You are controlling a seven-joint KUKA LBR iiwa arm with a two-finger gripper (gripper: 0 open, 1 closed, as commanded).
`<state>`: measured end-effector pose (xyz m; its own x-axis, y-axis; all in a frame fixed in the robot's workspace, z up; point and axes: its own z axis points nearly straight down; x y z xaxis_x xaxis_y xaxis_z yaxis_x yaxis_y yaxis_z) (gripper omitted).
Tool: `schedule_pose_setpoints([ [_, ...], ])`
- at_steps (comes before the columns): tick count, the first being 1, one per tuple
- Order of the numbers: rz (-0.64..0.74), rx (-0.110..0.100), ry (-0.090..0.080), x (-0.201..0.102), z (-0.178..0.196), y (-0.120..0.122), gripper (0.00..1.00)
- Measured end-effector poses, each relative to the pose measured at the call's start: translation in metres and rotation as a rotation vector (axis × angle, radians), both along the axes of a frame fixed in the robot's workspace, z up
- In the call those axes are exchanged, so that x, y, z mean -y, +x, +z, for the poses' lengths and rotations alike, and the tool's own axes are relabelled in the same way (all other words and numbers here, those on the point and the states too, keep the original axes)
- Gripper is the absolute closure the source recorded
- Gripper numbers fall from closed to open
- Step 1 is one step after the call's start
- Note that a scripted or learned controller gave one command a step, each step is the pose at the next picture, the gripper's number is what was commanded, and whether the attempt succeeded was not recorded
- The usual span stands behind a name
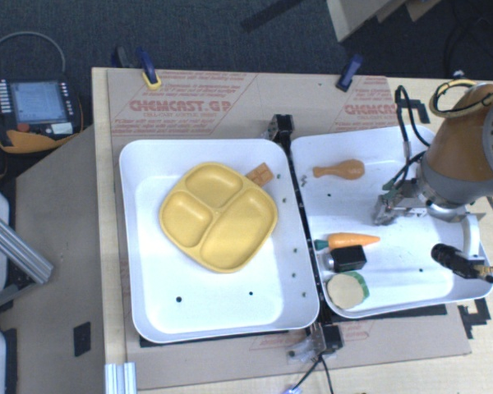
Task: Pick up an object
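The carrot (353,240), a likely object for the pick, was seen lying on its side in the right bin (411,298), close to the divider between the two bins. Just below the carrot a small black block (347,258) was found, and below that a round cream-and-green disc (347,289) near the bin's front edge. Above the carrot, toward the bin's back wall, a tan drumstick-shaped toy (339,170) was laid. To the carrot's left, across the divider, the left bin (148,294) was occupied by a yellow sectioned plate (218,217), with a small brown block (260,174) tucked at the plate's upper right rim.

The gripper (393,208) was positioned low in the right bin, to the right of and slightly above the carrot, apart from it, with nothing visibly caught in it. Whether it was spread or pressed together could not be told from this slant.

The step in hand was judged to be the approach, with no object yet secured. The next move would call for the gripper to be brought over one chosen piece, aligned across its narrow width, lowered, and closed.
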<state>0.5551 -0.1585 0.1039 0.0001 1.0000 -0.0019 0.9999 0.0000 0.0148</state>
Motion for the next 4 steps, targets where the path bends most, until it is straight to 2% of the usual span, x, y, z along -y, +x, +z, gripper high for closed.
schedule_pose_setpoints([
  [1,0.0,-0.008,-0.001,0.004,0.063,-0.003,1.0],
  [2,0.001,-0.007,-0.001,0.004,0.114,-0.002,1.0],
  [3,0.006,-0.017,0.005,-0.055,0.107,-0.001,1.0],
  [4,0.007,-0.015,0.005,-0.11,0.12,-0.005,1.0],
])
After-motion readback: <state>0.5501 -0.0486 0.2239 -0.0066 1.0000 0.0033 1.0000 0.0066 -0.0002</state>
